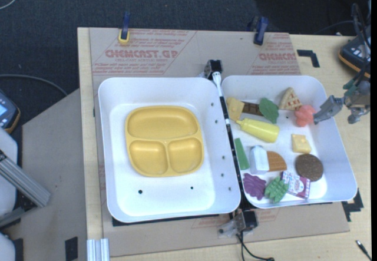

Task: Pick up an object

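Observation:
The right bin (pixel 344 159) holds several toy foods. A salmon-pink ball (pixel 304 115) lies by the bin's right wall. Near it are a waffle wedge (pixel 288 99), a yellow cheese cube (pixel 301 143) and a round brown cookie (pixel 308 167). A yellow bottle (pixel 259 130), a green leaf (pixel 269 109) and a pink carton (pixel 296 185) lie further left and lower. My gripper (pixel 341 112) hangs over the bin's right edge, just right of the pink ball. It is open, with nothing between its fingers (pixel 326 111).
The left bin (pixel 112 136) carries a yellow divided plate (pixel 164 139). Purple grapes (pixel 254 184), green broccoli (pixel 275 189), a white can (pixel 258 158) and an orange bread piece (pixel 275 161) crowd the right bin's lower left. Blue clamps (pixel 260 30) sit at the bench's back edge.

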Tool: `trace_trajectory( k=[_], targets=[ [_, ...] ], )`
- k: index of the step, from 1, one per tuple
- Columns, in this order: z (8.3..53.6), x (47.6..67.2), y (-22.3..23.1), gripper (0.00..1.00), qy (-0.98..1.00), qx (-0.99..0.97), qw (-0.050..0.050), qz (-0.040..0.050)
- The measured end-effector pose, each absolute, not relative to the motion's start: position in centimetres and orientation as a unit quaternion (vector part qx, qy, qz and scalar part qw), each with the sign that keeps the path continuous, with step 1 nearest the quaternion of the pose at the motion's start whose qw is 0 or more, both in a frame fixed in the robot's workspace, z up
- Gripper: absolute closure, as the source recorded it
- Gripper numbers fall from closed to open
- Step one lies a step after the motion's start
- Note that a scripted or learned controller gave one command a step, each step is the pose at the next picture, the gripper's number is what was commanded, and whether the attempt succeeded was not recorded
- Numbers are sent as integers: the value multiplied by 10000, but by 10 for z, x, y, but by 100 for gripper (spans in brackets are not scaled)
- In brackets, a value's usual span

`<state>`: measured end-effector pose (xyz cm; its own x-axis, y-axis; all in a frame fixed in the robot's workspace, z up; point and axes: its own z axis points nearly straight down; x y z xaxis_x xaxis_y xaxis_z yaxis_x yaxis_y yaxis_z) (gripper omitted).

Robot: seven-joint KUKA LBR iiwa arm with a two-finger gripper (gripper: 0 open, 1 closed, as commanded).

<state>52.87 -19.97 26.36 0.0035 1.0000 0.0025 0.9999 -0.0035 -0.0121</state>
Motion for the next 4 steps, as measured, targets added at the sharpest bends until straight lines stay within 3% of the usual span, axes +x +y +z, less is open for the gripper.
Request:
trace_trajectory(
  k=[1, 4],
  targets=[
    [270, 531, -199, 0, -7071, -7071, -6, -1],
    [107, 528, -202, 0, -7071, -7071, 35, 11]
  ],
)
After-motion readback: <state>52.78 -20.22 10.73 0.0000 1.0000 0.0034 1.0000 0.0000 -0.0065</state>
